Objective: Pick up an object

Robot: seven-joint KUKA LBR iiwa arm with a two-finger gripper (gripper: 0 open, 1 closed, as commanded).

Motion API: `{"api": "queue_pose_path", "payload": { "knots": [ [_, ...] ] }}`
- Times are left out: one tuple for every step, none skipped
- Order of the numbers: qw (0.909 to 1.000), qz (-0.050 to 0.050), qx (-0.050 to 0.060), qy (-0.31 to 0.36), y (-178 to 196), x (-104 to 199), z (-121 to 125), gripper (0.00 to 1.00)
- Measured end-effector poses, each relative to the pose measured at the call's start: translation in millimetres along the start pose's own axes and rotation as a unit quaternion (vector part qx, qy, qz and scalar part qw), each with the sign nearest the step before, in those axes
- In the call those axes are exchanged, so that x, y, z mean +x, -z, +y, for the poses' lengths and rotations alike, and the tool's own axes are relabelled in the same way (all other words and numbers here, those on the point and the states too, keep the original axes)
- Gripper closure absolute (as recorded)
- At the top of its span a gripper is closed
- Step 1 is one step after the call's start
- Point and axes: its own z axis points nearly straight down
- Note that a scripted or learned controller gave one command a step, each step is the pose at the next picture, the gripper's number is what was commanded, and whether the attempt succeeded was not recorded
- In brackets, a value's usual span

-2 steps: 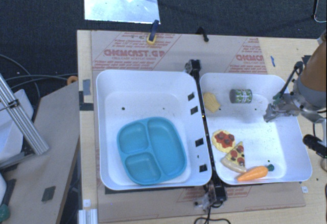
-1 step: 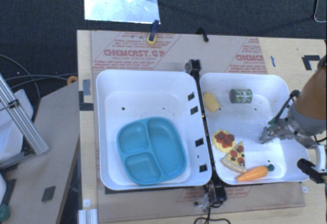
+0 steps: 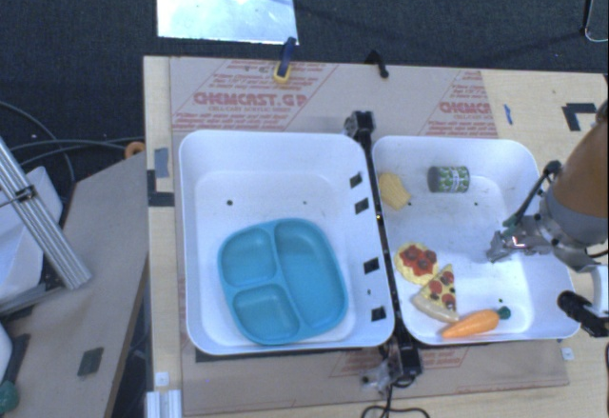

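Nothing's been picked yet as far as I can see, and the candidates all sit loose in the right bin [image 3: 519, 159]: a small green can [image 3: 448, 179] lying on its side near the back wall, a yellow lemon-looking thing [image 3: 393, 189] just beside the divider between the bins, then a round pizza [image 3: 417, 261] touching a pizza slice [image 3: 437, 293] toward the front, and a carrot [image 3: 470, 323] right along the front wall, near the slice's tip. They look like toy food, scattered with gaps between most of them, which I'd guess is deliberate so a two-finger grab has room. The end effector [image 3: 504, 245] hangs low over the bare floor of that bin on its right side, well apart from the can and nearer the pizza pieces; it has nothing in it that I can make out, and honestly I cannot tell how wide it stands from this angle. The left bin [image 3: 205, 159] holds a blue divided plate [image 3: 283, 280], probably the drop-off spot. Both bins sit on a cardboard sheet [image 3: 247, 92] covering the tabletop [image 3: 154, 102].
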Motion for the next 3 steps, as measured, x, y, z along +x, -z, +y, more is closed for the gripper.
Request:
{"api": "queue_pose_path", "payload": {
  "knots": [
    [1.0000, -0.002, -0.008, 0.004, 121.6, 0.5, 87.2, 1.00],
    [1.0000, 0.002, 0.007, -0.003, 82.7, -1.1, -36.7, 1.00],
    [1.0000, 0.000, 0.000, 0.002, 129.9, -0.1, -14.9, 1.00]
  ]
}}
